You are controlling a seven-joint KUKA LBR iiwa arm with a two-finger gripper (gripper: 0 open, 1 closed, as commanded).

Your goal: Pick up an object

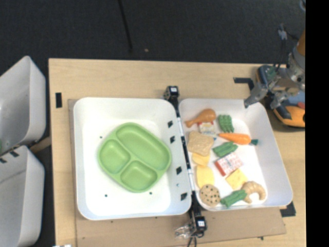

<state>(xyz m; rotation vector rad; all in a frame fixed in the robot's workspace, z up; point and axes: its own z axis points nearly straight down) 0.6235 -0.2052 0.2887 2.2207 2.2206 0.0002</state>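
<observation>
Green three-compartment plastic plate [134, 157] in left bin [82, 138]; end effector [267, 92] open, empty, above right bin's [275, 153] corner.

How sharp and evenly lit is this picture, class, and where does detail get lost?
Camera view: lighting soft and even, faint shadows; the green plate and carrot read clearly, the white bin looks slightly washed out, the gripper at the right is soft and dim, and the floor beyond the bench is nearly black.
</observation>
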